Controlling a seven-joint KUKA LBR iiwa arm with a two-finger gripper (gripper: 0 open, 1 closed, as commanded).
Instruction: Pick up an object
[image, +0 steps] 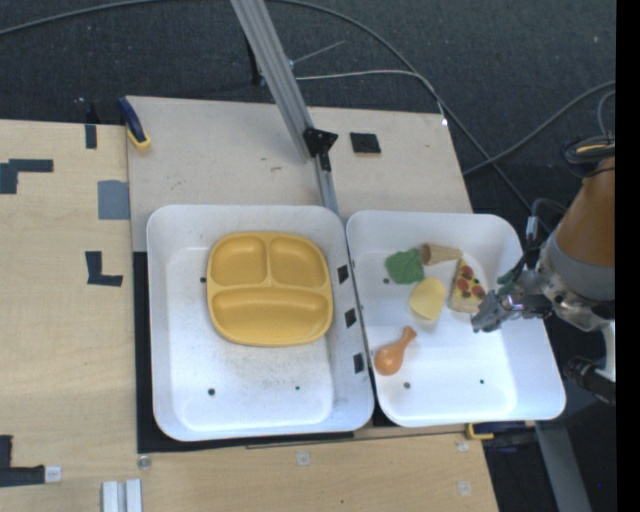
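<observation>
In the right bin (520, 395) lie a green leafy toy (405, 265), an ice cream cone (439, 254), a pale yellow piece (427, 299), a pizza slice (465, 285) and an orange chicken drumstick (394, 353). My gripper (490, 316) hangs at the bin's right side, just right of and below the pizza slice. Its dark fingers sit close together and nothing shows between them.
The left bin (180, 380) holds a yellow divided plate (270, 288). A grey metal strut (285, 85) slants down from the top to between the bins. Cables (480, 150) run over the dark floor at the upper right.
</observation>
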